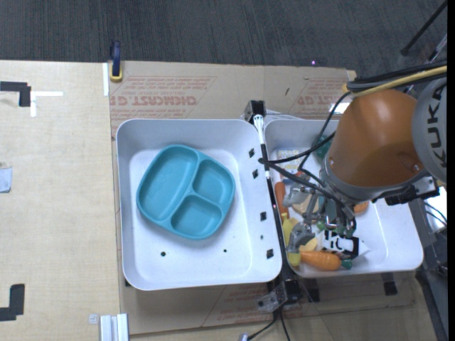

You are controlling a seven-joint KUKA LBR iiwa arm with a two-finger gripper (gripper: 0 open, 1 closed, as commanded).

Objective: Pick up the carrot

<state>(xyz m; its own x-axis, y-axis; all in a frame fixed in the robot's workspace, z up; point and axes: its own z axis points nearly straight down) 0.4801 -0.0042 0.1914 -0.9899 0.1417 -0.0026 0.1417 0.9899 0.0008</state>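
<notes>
Down in the right-hand shallow white bin (398, 241), the orange carrot with its green stub (320, 260) lay on its side at about 6 o'clock, hard against the bin's near rim and close to the 7 o'clock corner. The arm's two-finger gripper (334, 234) hung just above it, towards 12 o'clock from the carrot (whether it was open or closed could not be told, since dark cabling and the orange band covered it). Room was tight there: the near rim ran right beside the carrot, and the wall shared with the other bin stood close at 9 o'clock. Small yellow food pieces (291, 230) crowded that wall just beside the carrot, with a second small orange piece (281, 192) farther up towards 11 o'clock. The bin's floor towards 3 o'clock lay open and white. The left-hand shallow white bin (129, 212) held a light-blue three-compartment plastic plate (186, 190) near its middle, with bare floor all around it. Both bins sat on a brown cardboard sheet (178, 94).
</notes>
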